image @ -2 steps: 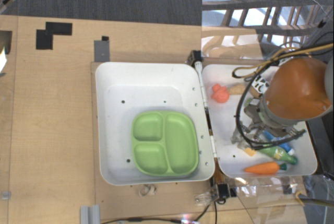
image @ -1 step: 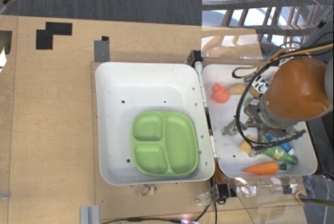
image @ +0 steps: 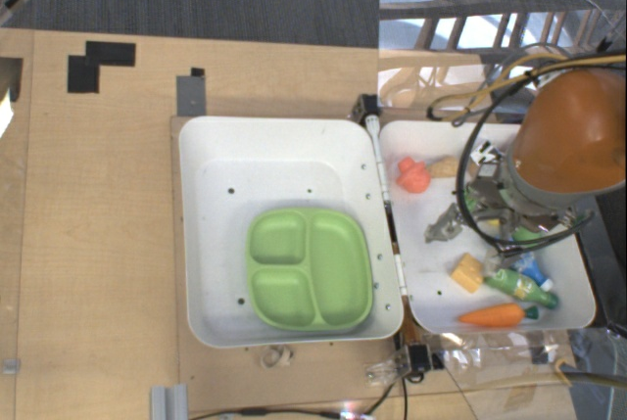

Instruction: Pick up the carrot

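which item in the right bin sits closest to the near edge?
The carrot: orange, lying along the bin's near rim, below the green bottle and yellow wedge.

Arm (image: 573, 129) cut off at right

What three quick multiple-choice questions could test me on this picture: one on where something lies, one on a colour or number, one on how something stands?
1. Where does the carrot lie?
A. On the plate
B. In the right bin, at its near edge
C. On the bench outside the bins

2. How many compartments has the green plate?
A. Two
B. Three
C. Five

3. What is the state of the carrot?
A. Lying flat, apart from the gripper
B. Lifted in the air
C. Standing upright on the plate

Answers: 1 B, it rests inside the right bin by its near rim. 2 B, ridges divide it into three wells. 3 A, it lies on the bin floor with the gripper farther back.
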